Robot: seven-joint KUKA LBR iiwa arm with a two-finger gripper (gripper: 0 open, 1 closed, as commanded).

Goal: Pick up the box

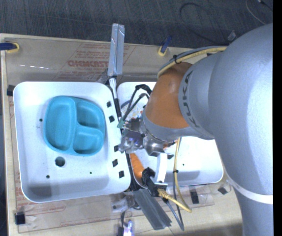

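My gripper (129, 142) is low in the right bin (202, 168), close against that bin's left wall. The arm's orange band (168, 100) and grey wrist hang over it and hide most of the bin floor. Just below the gripper, an orange rounded object (137, 166) lies against the same wall, partly covered by the wrist and cables. I cannot make out a box between or under the gripper parts.
A blue divided tray (76, 125) lies in the left bin (25, 146), with a small dark round spot (59, 162) near it. Black clips (115, 151) line the wall between the bins. A metal bar (115, 50) stands behind them. A yellow cable (176, 181) hangs down.
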